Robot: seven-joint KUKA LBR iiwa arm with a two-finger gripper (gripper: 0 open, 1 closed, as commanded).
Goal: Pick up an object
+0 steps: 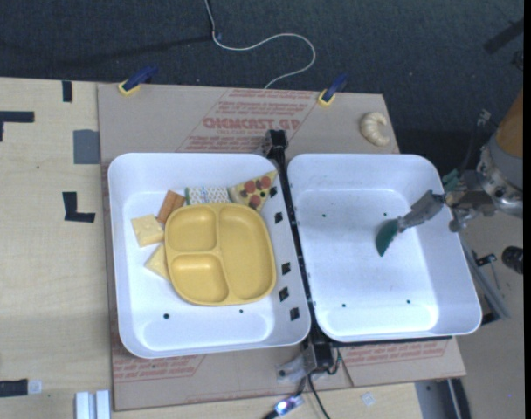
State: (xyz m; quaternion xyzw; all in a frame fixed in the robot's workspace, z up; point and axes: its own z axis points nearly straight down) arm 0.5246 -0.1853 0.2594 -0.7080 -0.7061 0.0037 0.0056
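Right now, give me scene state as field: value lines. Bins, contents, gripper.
left bin: holds a yellow divided plate lying on several flat items
flat items: tan and patterned pieces sticking out from under the plate at its upper and left sides
right bin: small green object on the floor, right of center
gripper: inside the right bin, reaching in from the right, tip at the green object
grasp: contact or hold cannot be told
outside bins: pale round object on the cardboard behind the right bin
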